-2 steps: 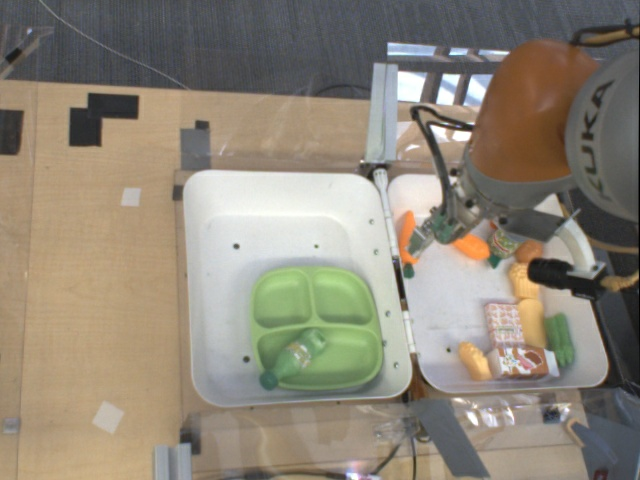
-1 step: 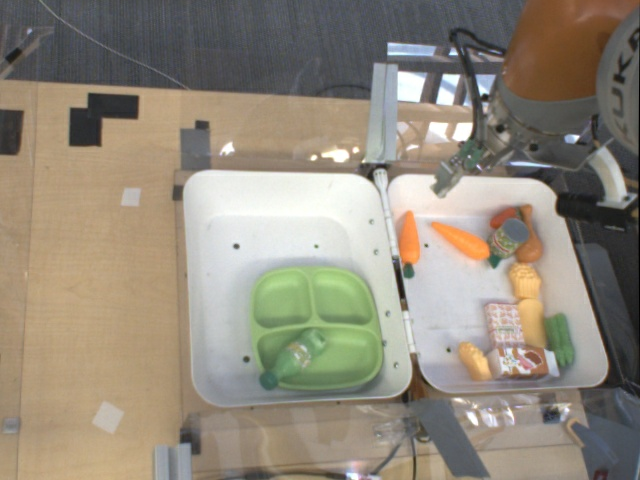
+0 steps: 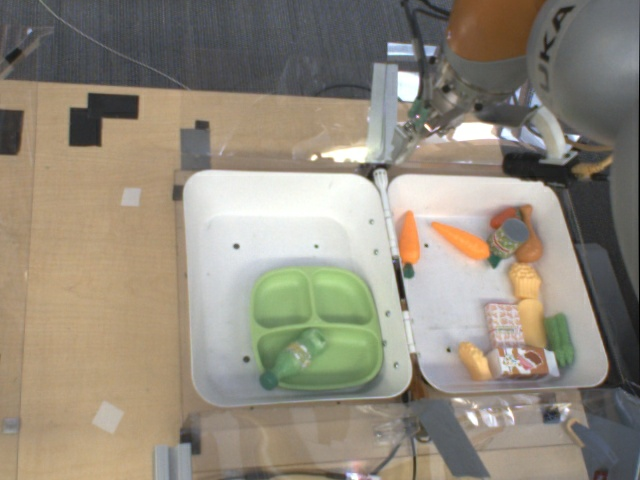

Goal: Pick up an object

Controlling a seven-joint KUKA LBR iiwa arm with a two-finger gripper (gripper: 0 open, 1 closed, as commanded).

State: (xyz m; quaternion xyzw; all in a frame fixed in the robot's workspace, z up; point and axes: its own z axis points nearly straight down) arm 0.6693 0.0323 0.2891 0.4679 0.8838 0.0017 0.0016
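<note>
Carrots [image 3: 409, 238] and other toy foods are the candidates for picking, and nearly all of them lie in the right bin [image 3: 440, 308]. One carrot rests along that bin's left wall, near its far-left corner; a second carrot [image 3: 461, 240] lies just right of it, pointing toward the far-right corner. In that corner sits a cluster of a reddish-brown piece [image 3: 527, 236] with a small grey can [image 3: 510, 234] on it. Down the right wall run a yellow corn-like piece [image 3: 526, 281], a yellow block [image 3: 533, 322] and a green vegetable [image 3: 560, 338]; a patterned carton [image 3: 504, 321] and a red-and-white box [image 3: 522, 364] lie toward the near-right corner, with a small yellow item [image 3: 474, 360] beside them. The loose scatter, most pieces lying flat and several touching, suggests they were dropped in at random, so the isolated carrots look the easiest to take.

The left bin [image 3: 220, 268] holds a green divided tray [image 3: 320, 303] toward its near edge, with a green bottle [image 3: 293, 360] lying in the tray's near compartment.

The arm [image 3: 540, 28] hangs above the far edge of the right bin, outside its rim, and the gripper [image 3: 422, 118] sits at its lower end near the far-left corner. Nothing is visibly held, and the gripper's state cannot be told.
</note>
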